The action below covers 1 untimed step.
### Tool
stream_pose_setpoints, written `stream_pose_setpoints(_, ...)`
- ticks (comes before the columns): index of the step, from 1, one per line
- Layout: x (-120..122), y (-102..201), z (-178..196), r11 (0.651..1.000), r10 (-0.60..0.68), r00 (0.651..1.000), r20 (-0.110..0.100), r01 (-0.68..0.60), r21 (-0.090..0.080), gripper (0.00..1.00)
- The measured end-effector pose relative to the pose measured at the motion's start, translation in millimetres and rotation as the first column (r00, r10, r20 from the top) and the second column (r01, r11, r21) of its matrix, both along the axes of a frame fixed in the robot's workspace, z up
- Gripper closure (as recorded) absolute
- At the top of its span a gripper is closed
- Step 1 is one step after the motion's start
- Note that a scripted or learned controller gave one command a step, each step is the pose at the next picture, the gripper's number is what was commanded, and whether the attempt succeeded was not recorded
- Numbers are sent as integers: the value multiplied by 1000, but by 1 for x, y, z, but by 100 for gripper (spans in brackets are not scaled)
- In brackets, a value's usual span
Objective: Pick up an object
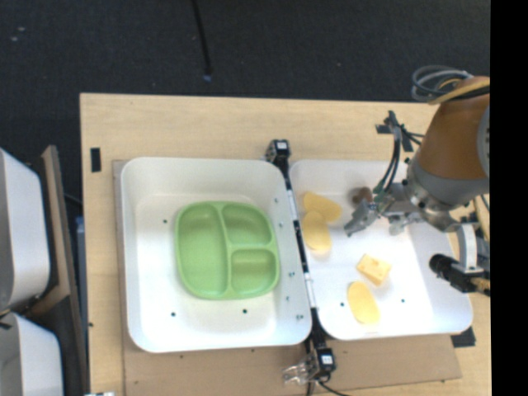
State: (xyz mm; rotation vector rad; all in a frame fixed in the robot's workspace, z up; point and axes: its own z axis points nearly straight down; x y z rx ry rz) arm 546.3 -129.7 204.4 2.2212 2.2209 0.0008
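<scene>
Nearest edge of the bench point(206, 370): a small black clamp point(320, 359) sits at the seam btw the two bins, w/ a bit of clear plastic beside it.

Right bin point(429, 320) holds the task's things, all yellow food-like pcs. Closest is an oval slice point(363, 302), lying flat near the front wall. Just behind it, a small cube-ish chunk point(374, 268), slightly apart from the slice. Further back and toward the divider are two more yellow pcs touching or overlapping each other: front piece point(318, 238) and back piece point(322, 207). A small brown lump point(360, 195) lies near the far wall, approx. behind the gripper.

Gripper point(356, 223) hangs over the right bin's middle, btw the cube chunk and the brown lump, pointing toward the divider. Nothing visibly held in it. Can't tell if it's spread or closed; grey metal blurs together at this angle. Arm point(452, 151) comes in from the right, orange band above the grey wrist, thin cables point(394, 151) running alongside. A black part point(452, 269) pokes in at the bin's right side; can't ID it.

Left bin point(140, 304) has a green divided plate point(224, 250), three compartments, roughly centred, flat on the floor of the bin.

Far end of the seam: second black clamp point(279, 148). Beyond the bench, dark floor w/ a black cable point(198, 31).
</scene>
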Motion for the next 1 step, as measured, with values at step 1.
stream_pose_setpoints(1,-53,0,81,1000,-1,1000,7,1,-1,0)
